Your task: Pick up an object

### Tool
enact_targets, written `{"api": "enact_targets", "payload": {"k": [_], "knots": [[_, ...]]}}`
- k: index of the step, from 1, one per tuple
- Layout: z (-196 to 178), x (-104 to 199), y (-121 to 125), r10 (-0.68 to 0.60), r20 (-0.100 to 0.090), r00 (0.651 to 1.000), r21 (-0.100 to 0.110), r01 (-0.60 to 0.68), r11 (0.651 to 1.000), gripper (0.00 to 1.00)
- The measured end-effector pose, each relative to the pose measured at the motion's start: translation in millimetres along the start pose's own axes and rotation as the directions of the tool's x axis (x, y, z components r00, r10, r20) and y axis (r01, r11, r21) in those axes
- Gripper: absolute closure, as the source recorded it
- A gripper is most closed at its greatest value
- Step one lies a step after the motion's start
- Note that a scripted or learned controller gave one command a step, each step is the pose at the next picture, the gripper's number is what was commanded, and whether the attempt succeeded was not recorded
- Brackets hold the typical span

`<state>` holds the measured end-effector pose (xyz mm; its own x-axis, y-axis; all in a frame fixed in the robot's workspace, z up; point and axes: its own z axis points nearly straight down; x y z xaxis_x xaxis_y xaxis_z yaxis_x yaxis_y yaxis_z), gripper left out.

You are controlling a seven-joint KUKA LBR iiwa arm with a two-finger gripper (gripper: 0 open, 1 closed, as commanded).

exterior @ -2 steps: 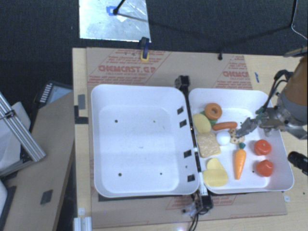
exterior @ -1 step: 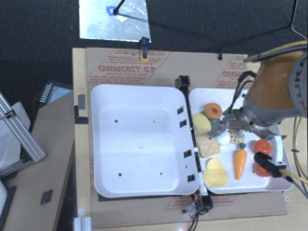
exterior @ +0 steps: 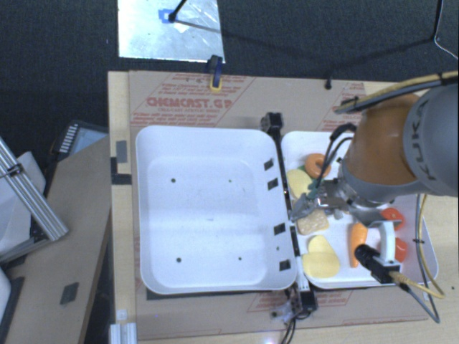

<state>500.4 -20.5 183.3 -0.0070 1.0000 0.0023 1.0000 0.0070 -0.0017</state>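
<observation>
My gripper (exterior: pixel 308 203) is low over the left side of the right bin (exterior: pixel 358 281), with the grey and orange arm covering much of that bin. Right under and in front of it lies a tan, toast-like piece (exterior: pixel 313 223), which looks to be touching the gripper's tip. A pale yellow piece (exterior: pixel 297 183) lies just behind the gripper, with an orange ring (exterior: pixel 314 165) beyond it. Another yellow piece (exterior: pixel 321 259) sits near the bin's front. An orange carrot-like stick (exterior: pixel 358 241) lies to the right of the toast.
Red pieces (exterior: pixel 393 216) (exterior: pixel 401 249) and a white piece (exterior: pixel 388 236) lie at the right bin's right side, partly under the arm. The left bin (exterior: pixel 208 210) adjoins along a black-clipped divider (exterior: pixel 284 203). A shiny metal sheet (exterior: pixel 170 20) lies beyond the bench.
</observation>
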Motion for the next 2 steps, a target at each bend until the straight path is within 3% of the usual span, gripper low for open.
{"api": "enact_targets", "payload": {"k": [1,2], "knots": [[90,-79,-17,0.014,0.004,1.0,0.004,-0.014,1.0,0.0],[75,-74,-14,0.005,0.002,1.0,-0.004,-0.005,1.0,1.0]]}}
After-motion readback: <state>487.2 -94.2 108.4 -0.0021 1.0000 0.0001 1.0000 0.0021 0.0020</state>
